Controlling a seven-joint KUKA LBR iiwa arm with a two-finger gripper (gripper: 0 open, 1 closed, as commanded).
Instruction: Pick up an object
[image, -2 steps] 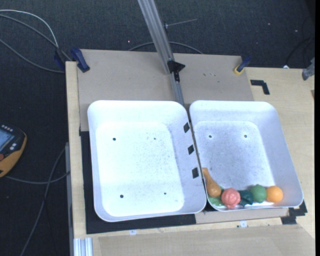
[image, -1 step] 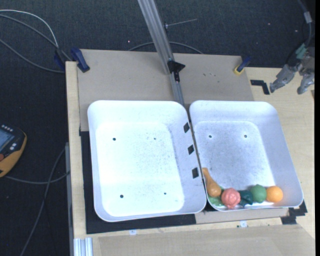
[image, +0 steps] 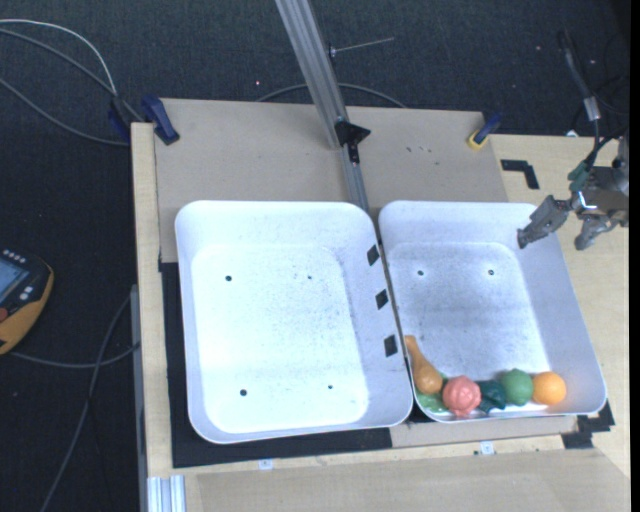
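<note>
Blue clamp (image: 160, 121), yellow clamp (image: 485, 130), metal pole (image: 320, 75), handheld controller (image: 20, 295)

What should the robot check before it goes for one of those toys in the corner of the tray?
1. Fingers spread apart: ok, nothing between them.
2. Gripper above the target: not ok, it sits at the right bin's far right edge.
3. Toys within the bin: ok, all along its near wall.
4. Orange ball free to grasp: cannot tell, it touches the green toy.
5. Pink toy free to grasp: not ok, crowded both sides.
</note>
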